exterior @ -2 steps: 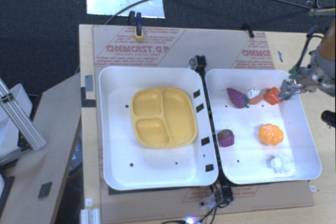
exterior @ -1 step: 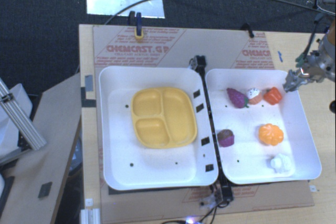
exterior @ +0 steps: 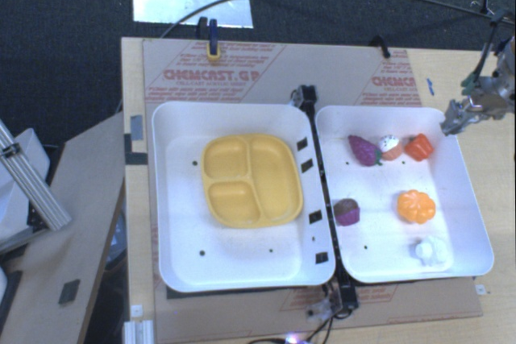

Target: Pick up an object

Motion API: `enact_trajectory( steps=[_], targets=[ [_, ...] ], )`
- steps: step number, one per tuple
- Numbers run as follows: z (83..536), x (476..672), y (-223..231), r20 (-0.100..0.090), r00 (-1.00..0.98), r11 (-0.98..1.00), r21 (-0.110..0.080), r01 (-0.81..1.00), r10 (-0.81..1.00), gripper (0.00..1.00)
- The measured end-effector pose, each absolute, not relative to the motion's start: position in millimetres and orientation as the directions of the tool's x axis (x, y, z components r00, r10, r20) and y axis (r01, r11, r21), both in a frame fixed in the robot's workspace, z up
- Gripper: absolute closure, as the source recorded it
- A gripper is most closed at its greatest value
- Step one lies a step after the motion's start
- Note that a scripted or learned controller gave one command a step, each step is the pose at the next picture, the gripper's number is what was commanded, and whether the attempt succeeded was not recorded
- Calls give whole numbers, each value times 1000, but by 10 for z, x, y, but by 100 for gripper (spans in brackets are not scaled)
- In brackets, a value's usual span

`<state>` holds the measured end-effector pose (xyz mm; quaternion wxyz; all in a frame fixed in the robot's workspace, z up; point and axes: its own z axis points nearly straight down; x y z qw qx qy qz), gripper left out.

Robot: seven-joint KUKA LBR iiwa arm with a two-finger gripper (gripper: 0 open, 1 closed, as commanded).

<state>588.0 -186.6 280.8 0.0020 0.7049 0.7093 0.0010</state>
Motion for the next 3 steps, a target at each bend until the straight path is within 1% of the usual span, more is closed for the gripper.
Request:
enact_trajectory(
  steps=[1, 3],
  targets=[
    [2637, 5891, -1350, 1, -9, 9, 1, 1000, 1000, 100],
    [2342, 6042, -376, 2, -9, 9, 1, 1000, 1000, 100]
  ],
)
